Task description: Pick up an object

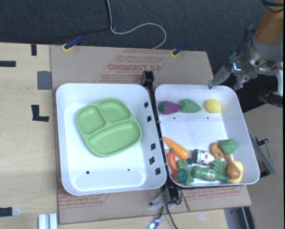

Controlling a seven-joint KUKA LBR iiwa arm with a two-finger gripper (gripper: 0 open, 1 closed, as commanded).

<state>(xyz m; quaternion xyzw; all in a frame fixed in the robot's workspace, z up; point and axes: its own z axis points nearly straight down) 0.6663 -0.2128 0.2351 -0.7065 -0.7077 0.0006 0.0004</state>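
Currently, entries as they stand:

Hand: my hand (pixel 223 80) hangs at about one o'clock of the right bin (pixel 242 128), just outside its far corner; fingers splayed apart, nothing between them.

Right bin, far row: purple grapes (pixel 169 107), green leafy piece (pixel 189 106), yellow lemon (pixel 213 105), each apart from the next.

Right bin, near side, toward five o'clock: orange carrot (pixel 175 148), small bottle (pixel 203 157), green pepper (pixel 227 146), other toy foods heaped and touching.

Left bin: green divided plate (pixel 109 126) alone.

Likeliest target: lemon, nearest my hand, just inside the corner.

Risk, rim: the lemon lies near the far wall; one finger may land on the rim and halt the descent.

Risk, roll: the lemon looks round and smooth; an off-centre close could squirt it away.

Risk, heap: going for the five o'clock cluster, fingers may strike neighbours and close on nothing, or drag two pieces.

Risk, worktop: none judged.
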